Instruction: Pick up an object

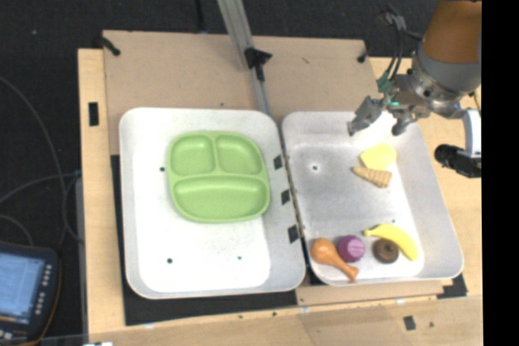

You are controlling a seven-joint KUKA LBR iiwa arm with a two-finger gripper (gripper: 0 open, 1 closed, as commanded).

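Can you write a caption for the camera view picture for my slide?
Robot gripper open above the right bin of toy food; green plate in the left bin.

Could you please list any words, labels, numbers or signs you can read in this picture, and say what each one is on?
No text can be read.
The handheld screen at the lower left shows bluish lines, too small and blurred to read.
The green divided plate, the two white bins, the toy foods and the gripper carry no visible lettering.
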